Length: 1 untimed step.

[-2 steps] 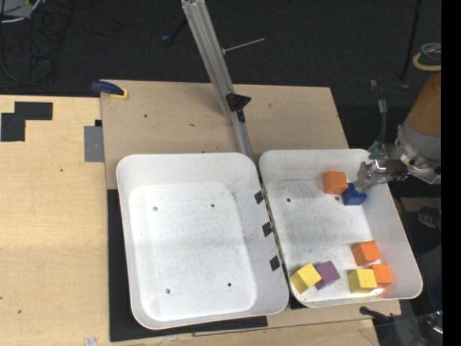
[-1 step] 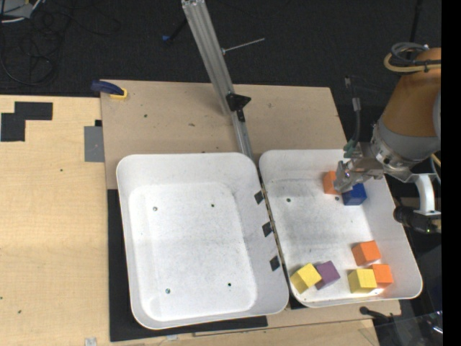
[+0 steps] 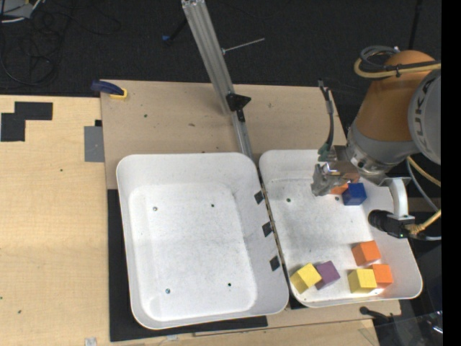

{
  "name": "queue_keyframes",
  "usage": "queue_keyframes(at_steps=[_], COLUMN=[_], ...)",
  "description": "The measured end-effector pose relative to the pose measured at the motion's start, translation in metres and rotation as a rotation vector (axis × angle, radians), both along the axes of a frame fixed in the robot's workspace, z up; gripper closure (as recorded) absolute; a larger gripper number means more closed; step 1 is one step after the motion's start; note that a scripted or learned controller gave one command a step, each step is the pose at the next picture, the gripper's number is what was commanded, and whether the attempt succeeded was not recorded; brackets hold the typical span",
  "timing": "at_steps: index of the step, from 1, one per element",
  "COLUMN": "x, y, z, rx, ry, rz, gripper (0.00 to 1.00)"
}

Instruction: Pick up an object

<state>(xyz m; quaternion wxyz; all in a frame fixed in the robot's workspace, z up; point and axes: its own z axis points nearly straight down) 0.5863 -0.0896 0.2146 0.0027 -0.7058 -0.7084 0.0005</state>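
Lying at nine o'clock of the scene: the left white bin (image 3: 137,175), bare floor speckled with dark dots. Running down from twelve o'clock toward the seam between the bins: a slanted aluminium rail (image 3: 215,63). Sitting at three o'clock: the right white bin (image 3: 288,166), carrying the loose pieces. Resting at its six o'clock edge: a yellow block (image 3: 305,276) touching a purple block (image 3: 328,272), then a second yellow block (image 3: 362,280) touching an orange block (image 3: 382,274), with another orange block (image 3: 366,252) just above. Hovering at the bin's one o'clock: the gripper (image 3: 328,182), opening impossible to tell. Lying just beside it at its four o'clock: a blue block (image 3: 354,194), with something orange (image 3: 338,189) touching
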Motion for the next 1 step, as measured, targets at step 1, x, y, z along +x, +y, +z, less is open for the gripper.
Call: queue_keyframes(at_steps=[1], x=[0.0051], y=[0.0501], z=[-0.0076], rx=[0.0], ry=[0.001], rz=[0.0], gripper=[1.0])
